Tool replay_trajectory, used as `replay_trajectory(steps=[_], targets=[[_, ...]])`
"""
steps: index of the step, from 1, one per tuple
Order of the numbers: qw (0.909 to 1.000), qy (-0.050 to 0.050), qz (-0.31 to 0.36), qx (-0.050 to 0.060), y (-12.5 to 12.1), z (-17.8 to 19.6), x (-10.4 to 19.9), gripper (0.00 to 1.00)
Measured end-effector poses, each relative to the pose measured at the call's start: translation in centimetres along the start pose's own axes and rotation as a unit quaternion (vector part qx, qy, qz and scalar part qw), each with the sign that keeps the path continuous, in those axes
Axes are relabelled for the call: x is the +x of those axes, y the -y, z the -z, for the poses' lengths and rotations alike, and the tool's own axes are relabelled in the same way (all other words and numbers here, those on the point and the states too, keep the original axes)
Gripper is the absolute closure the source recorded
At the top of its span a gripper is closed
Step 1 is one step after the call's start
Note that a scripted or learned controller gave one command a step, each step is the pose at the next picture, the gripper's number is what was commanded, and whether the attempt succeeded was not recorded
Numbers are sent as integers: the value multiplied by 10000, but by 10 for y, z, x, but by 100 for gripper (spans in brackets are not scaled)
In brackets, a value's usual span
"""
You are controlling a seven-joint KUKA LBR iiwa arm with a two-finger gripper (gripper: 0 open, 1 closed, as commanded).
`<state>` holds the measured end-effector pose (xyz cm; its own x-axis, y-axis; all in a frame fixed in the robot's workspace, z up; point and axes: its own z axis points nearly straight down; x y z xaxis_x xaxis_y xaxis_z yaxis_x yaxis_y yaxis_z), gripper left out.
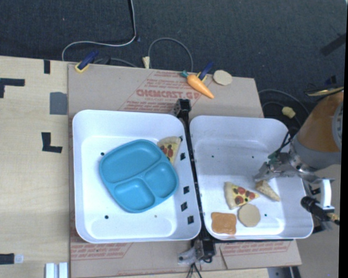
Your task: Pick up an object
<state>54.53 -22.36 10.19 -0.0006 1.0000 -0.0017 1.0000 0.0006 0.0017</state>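
Gripper [268, 174] low in right bin [237, 129], touching tan wedge [268, 191]; finger state unclear, cannot tell. Grasp step, probably; lift needs firm closure.

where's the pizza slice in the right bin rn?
The pizza slice lies on the floor of the right bin, toward its front. The round cookie sits just below it, with the tan wedge to its right in the camera view.

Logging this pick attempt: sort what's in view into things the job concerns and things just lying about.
Job:
gripper
wedge, beside the gripper
pizza slice
round cookie
toast
right bin

Lying about:
blue tray
second pizza slice, by the tray
left bin
carrot and pale disc on the cardboard
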Motion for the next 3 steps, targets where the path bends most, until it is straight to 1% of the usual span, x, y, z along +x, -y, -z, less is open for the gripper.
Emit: replay_trajectory(steps=[1,2,3], targets=[[10000,-18,29,9,-26,8,45,100],[10000,-29,29,24,34,35,126,100],[10000,10,-11,-32,40,121,86,100]])
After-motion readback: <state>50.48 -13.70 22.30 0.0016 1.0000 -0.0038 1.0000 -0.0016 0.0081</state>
